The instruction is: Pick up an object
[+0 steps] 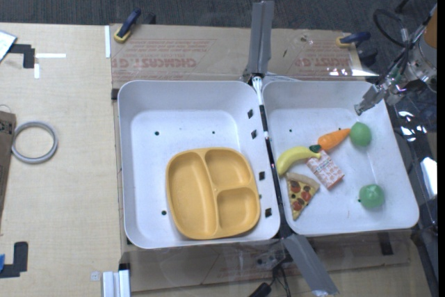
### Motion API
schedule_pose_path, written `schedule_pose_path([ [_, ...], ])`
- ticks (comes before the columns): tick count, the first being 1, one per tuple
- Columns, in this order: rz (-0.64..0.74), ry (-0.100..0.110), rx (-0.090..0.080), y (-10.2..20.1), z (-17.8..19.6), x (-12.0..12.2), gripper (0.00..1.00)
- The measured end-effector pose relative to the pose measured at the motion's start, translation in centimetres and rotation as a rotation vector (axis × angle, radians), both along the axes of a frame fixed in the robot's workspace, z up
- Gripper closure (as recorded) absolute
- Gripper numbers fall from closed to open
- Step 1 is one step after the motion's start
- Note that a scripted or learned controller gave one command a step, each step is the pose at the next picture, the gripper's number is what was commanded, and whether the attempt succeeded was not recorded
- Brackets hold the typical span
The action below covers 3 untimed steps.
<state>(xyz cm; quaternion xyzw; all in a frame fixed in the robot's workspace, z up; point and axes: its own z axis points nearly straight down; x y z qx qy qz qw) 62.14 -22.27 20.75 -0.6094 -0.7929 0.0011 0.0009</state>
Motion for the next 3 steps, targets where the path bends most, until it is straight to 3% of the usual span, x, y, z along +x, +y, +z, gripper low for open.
schedule_pose_path([
  [1, 0.259, -0.001, 0.001, 7.4, -7.2, -1.2, 0.00],
  [2, 0.637, -0.002, 0.002, 4.4, -8.4, -6.2, 0.00],
  [3, 0.634, -0.005, 0.002, 4.3, -7.5, -6.1, 1.00],
])
